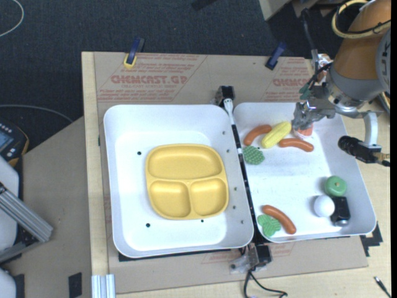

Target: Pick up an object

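Gripper (304, 120) hangs low over the far end of the right bin (310, 228), just beyond the corn (276, 134). Something reddish shows right at its tip, but I cannot make out what it is, or whether the tool has hold of anything.

Taking the corn as the marker: it lies slantwise near the bin's far wall. A sausage (256, 133) lies against its left end, and a second sausage (296, 144) lies just to its right and a little nearer me. A leafy green piece (253, 155) sits near its left side, by the bin's left wall.

Well apart from the corn, at the near right of the bin, are a green round piece (335, 185), a white ball (323, 206) and a black thing (340, 210) touching the ball. At the near left, a third sausage (280, 218) lies against another green piece (268, 226).

Far left of the corn, the left bin (124, 166) holds a yellow tray (186, 180).
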You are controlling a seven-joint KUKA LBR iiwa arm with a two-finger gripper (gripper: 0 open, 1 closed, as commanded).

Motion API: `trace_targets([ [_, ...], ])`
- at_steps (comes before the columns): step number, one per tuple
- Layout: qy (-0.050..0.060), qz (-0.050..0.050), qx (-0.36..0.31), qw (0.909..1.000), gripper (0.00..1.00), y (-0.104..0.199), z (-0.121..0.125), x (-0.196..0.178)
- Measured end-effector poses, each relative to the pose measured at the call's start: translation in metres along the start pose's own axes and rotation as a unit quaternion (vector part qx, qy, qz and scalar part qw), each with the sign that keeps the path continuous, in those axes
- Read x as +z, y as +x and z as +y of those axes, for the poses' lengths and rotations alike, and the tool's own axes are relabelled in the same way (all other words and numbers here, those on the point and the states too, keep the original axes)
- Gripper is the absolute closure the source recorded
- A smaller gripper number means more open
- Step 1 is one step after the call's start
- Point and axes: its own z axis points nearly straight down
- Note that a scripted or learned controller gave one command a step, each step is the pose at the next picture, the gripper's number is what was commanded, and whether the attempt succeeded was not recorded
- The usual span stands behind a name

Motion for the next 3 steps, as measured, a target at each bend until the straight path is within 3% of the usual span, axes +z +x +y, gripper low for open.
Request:
trace_targets([
  [1, 0.000, 0.000, 0.000, 1.0000, 1.00, 0.000, 0.001, -0.032],
  [2, 0.004, 0.002, -0.002, 1.0000, 1.00, 0.052, 0.005, -0.023],
  [3, 0.001, 0.002, -0.003, 1.0000, 1.00, 0.099, 0.028, -0.028],
])
